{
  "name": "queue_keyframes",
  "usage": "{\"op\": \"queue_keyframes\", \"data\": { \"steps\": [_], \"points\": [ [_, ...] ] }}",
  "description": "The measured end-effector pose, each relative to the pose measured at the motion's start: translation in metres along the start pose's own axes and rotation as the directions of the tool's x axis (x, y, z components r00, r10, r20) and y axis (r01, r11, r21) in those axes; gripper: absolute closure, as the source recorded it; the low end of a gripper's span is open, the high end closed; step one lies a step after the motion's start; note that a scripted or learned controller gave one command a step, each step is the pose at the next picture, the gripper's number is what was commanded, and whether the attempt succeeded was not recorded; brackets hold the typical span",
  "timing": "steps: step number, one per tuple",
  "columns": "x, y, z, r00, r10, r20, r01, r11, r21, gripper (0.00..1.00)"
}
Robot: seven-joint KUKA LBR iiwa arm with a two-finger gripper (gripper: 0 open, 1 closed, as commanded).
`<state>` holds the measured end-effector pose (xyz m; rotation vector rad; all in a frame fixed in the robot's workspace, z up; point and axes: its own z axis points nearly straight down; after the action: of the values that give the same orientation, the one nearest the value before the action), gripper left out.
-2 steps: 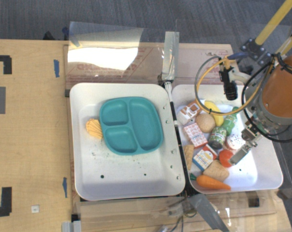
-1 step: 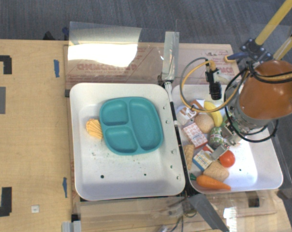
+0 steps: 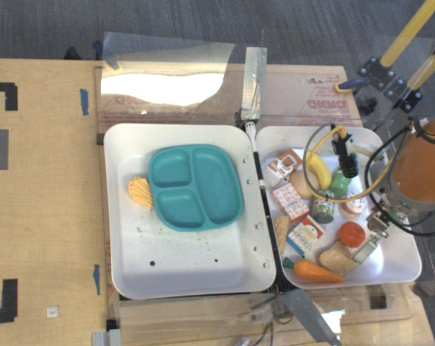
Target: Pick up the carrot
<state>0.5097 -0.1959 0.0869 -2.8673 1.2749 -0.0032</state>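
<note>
carrot point(image 3: 319, 271): lies flat along the bottom edge of the right bin point(image 3: 408, 262), lower right of the frame, thick end with a green tuft toward the left, tip pointing right
feel: looks like a small toy of smooth plastic, so probably light, stiff and somewhat slick; unlikely to break, likely to roll or skid if pinched off-centre
taper: narrows to the right, so a pinch near the tip would probably squeeze out
grasp spot: best judged at the thick middle, fingers closing across the short axis, coming down from above
crowding: bread point(image 3: 338, 257) touches or nearly touches it just above and right; bin wall close below; little room for the lower finger, so a slight turn of the wrist may be needed
arm point(image 3: 419, 173): enters at the right edge, mid frame, orange band showing, cables looping over the toys
gripper point(image 3: 370, 241): hangs low over the right side of the bin, beside the red toy point(image 3: 351, 233) and above the bread
grip state: cannot tell whether spread or closed; nothing seen held
carrot vs gripper: down and left of it in the frame, near but apart, bread lying between
left bin point(image 3: 124, 265): holds a teal tray point(image 3: 196, 186) and a yellow shell point(image 3: 140, 191), well apart from the carrot
</note>
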Motion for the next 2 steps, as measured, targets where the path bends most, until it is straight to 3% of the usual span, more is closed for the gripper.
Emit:
{"op": "queue_keyframes", "data": {
  "steps": [1, 2],
  "points": [
    [0.0, -0.003, -0.012, 1.0, 0.003, -0.001, -0.003, 1.0, 0.004, 1.0],
    [0.008, -0.05, -0.154, 0.986, -0.169, -0.006, 0.169, 0.986, 0.002, 1.0]
  ]
}}
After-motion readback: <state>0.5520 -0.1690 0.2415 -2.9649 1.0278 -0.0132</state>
